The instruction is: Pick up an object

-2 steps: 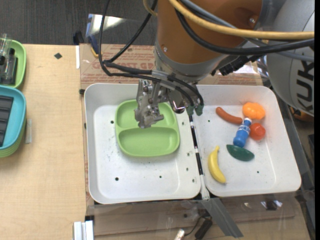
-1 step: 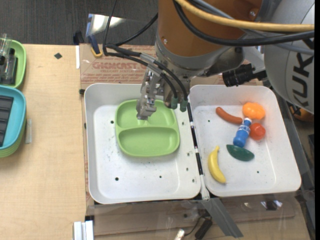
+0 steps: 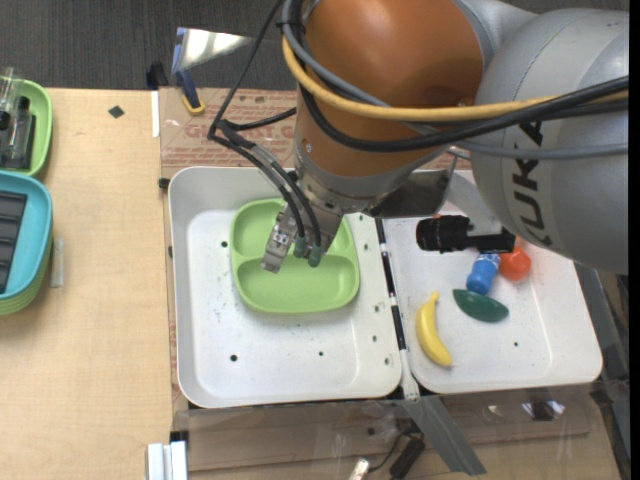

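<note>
The gripper (image 3: 290,248) hangs at centre frame over the green plate (image 3: 300,283) in the left bin (image 3: 200,348), its fingers narrowly apart and holding nothing. The nearest loose things, the banana (image 3: 433,333), dark green piece (image 3: 482,307) and blue piece (image 3: 483,273), lie well to its right in the right bin (image 3: 560,368). The banana's long axis runs roughly top to bottom of the frame.

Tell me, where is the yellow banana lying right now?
The yellow banana lies in the right white bin, near its front left corner, just left of the dark green object.
</note>
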`<control>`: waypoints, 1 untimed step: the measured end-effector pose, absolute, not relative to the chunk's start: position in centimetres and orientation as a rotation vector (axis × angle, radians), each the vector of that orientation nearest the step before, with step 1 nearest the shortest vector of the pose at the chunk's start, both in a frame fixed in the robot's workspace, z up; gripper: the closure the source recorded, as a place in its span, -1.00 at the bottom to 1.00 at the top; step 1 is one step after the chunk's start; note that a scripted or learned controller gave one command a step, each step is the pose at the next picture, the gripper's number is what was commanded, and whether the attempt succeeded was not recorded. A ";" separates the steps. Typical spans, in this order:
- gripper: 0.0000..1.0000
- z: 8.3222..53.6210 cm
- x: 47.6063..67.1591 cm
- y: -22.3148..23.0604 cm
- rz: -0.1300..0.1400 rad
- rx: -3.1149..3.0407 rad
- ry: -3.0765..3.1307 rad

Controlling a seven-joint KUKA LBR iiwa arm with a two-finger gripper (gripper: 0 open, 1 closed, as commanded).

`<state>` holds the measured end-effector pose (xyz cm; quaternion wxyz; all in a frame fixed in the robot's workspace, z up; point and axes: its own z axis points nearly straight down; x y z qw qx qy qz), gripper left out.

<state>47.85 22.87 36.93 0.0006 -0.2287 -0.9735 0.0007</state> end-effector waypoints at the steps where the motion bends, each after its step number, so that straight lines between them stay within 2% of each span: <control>1: 1.00 34.1 47.8 22.9 0.005 -1.434 -2.794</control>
